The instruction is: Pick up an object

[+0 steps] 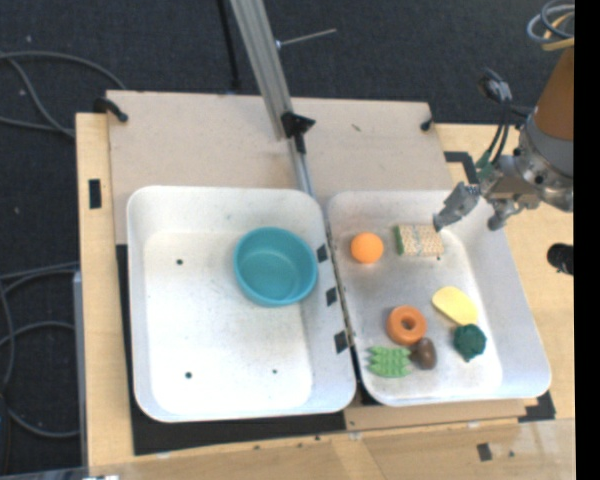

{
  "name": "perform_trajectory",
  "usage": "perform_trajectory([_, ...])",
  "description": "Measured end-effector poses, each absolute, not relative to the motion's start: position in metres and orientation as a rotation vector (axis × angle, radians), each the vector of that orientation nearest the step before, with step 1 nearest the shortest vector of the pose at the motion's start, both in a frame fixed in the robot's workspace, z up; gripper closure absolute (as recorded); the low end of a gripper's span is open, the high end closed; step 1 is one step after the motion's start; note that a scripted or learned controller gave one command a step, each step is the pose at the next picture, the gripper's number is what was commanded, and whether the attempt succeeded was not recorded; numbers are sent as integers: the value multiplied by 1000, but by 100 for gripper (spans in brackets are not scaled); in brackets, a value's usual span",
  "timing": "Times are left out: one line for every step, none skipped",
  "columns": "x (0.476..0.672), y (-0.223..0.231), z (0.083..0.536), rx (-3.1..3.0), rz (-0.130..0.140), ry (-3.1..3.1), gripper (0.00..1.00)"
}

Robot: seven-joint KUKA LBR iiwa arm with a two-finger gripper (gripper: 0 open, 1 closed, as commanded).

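Note:
My gripper hangs open over the back right corner of the right bin, with nothing between its fingers. Just to its left lies a beige waffle-patterned block, and an orange ball sits further left. Toward the front of the bin are a yellow piece, an orange ring, a dark green piece, a small brown object and a light green ridged piece.
A blue bowl stands in the left bin, near its back right. A slanted metal pole rises from the back of the bench between the bins. Cables lie on the dark floor at left.

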State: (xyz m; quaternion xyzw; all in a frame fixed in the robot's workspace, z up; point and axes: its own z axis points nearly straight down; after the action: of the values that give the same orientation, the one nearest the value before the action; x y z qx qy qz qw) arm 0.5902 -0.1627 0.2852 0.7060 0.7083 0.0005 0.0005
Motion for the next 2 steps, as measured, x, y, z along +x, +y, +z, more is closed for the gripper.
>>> perform_trajectory([590, -163, 285, 2217, 2, 2224, 0])
perform_trajectory([586, -161, 224, 2224, -7, 2222, 0])
